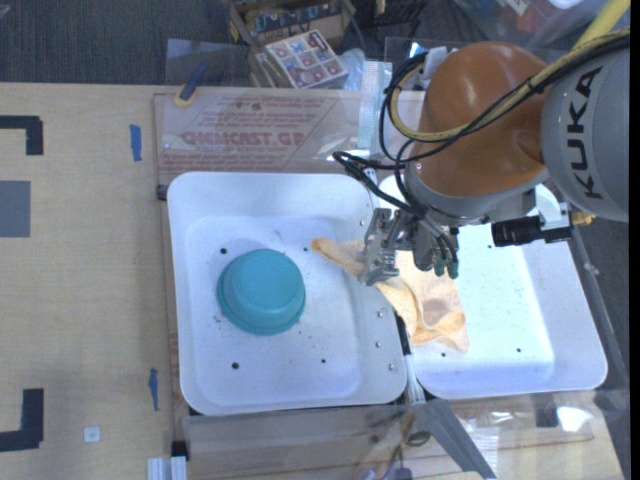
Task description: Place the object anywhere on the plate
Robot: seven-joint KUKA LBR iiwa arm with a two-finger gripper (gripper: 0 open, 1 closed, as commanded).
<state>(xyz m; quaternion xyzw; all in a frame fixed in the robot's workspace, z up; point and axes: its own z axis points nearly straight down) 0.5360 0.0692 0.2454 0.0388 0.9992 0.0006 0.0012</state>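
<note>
**Cloth draped over the seam between my two bins**

My pincer point(385, 258) hangs low over the inner edge of the left bin point(200, 203), just where it meets the right bin point(560, 363). Its metal fingers point(378, 251) point down and sit right on the yellow cloth point(432, 308); from this slanted look I cannot tell whether they are spread or pressed together, nor whether any cloth lies between them.

The cloth is crumpled and stretched across the divide. One thin end reaches into the left bin, up and to the left of my fingers, and lies on the white floor there. The wider, bunched part lies below and to the right of my pincer, spilling over the two rims into the near-left corner of the right bin.

A teal plate point(262, 290), turned so it looks like a low dome, sits in the middle of the left bin, well to the left of the cloth and apart from it. The cloth does not touch it.

My orange band point(478, 108) bulks above the far edge of the right bin, with black and yellow cables looping over it. Both bins rest on the pale wooden desk point(80, 298), which has blue tape marks along its left part.
</note>
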